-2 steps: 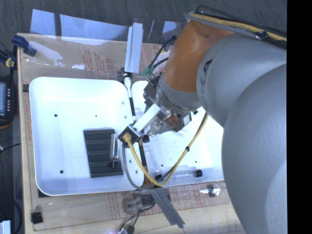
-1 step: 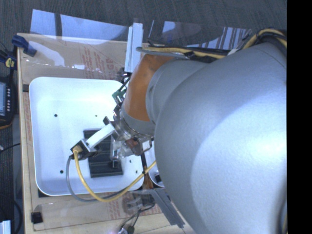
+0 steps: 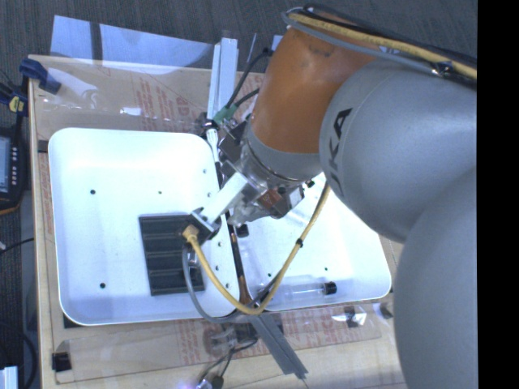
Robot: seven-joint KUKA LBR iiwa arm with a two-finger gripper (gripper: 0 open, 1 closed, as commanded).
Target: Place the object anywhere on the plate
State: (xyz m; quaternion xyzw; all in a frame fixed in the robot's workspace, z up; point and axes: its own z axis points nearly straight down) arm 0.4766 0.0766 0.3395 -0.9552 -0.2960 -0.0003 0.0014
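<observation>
We find the gripper [image 3: 247,209] above the seam between the bins, beside the dark ribbed plate [image 3: 166,254] in the left bin [image 3: 89,168]. We cannot tell whether it is open or closed. The clear tube [image 3: 304,289], presumably the object, lies flat and ungripped by the lower rim of the right bin [image 3: 369,278]. Its long axis runs left-right across the view, black cap [image 3: 330,287] rightward.
</observation>
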